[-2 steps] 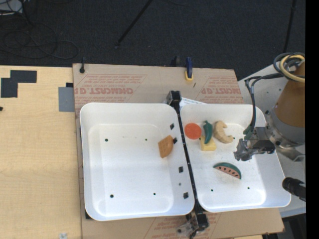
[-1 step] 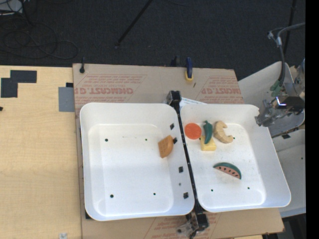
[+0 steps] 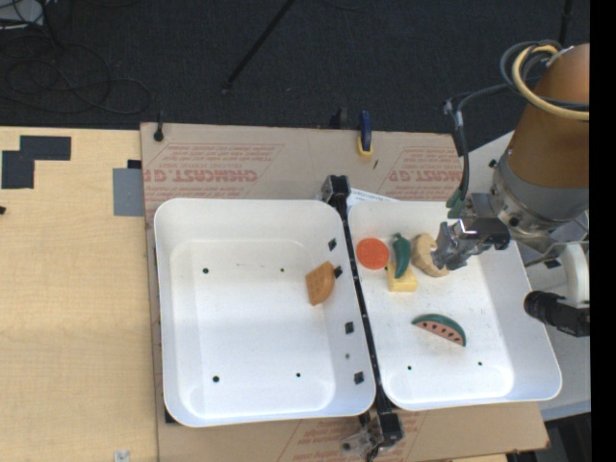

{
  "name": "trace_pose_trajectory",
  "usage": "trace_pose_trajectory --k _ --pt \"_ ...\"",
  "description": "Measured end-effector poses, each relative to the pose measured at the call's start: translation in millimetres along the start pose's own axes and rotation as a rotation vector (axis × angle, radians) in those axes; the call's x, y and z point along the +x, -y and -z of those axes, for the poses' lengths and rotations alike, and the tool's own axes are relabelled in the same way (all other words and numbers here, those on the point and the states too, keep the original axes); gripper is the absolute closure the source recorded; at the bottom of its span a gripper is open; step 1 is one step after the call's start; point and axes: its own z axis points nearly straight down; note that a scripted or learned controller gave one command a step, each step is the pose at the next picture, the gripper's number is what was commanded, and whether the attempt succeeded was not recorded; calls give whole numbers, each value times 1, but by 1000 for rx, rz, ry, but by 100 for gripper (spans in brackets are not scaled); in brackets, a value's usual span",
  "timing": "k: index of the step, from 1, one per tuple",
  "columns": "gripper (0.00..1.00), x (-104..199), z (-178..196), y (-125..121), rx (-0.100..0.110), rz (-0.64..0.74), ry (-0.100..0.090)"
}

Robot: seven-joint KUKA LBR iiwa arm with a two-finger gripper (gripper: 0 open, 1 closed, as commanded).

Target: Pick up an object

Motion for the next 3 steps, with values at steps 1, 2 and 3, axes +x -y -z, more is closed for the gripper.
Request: trace_pose_trajectory --k 1,2,3 --pt "100 66 -59 -4 0 2 0" --pt "100 170 -35 29 -7 7 0" --pt "100 104 -35 46 -4 -8 3"
